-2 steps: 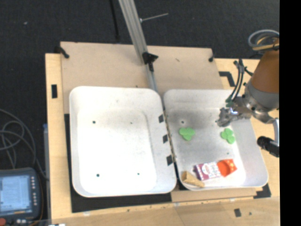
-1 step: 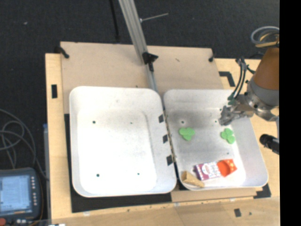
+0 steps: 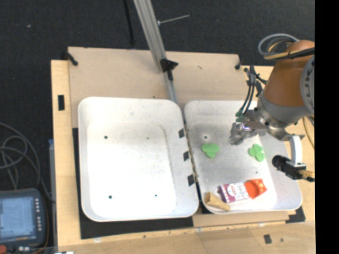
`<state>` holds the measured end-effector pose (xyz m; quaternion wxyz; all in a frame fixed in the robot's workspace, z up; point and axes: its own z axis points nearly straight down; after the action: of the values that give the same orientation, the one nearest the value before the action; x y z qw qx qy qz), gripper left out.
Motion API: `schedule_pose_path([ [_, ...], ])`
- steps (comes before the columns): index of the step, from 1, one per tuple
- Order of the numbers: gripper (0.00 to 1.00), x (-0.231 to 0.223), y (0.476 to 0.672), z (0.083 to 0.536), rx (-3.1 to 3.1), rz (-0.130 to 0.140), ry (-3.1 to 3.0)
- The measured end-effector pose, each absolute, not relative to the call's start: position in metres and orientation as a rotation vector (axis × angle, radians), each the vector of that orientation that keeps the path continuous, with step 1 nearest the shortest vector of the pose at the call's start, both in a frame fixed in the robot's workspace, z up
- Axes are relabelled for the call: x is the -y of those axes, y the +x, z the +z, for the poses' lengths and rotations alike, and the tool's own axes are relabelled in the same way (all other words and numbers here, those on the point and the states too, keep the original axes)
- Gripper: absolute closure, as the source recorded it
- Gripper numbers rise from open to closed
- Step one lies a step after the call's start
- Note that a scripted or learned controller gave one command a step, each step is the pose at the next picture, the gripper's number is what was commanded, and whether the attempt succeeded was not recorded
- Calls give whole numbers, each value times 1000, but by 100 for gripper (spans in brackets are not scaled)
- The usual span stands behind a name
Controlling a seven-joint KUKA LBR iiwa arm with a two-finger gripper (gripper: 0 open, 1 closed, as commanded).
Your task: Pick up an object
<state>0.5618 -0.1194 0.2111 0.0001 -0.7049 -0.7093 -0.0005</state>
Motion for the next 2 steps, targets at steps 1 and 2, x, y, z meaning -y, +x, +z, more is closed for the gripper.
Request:
schedule_pose_path([
  [1,100,75,561,223,2230,-5,-2215],
  [2,100,25,552,218,2228,-2,-2214],
])
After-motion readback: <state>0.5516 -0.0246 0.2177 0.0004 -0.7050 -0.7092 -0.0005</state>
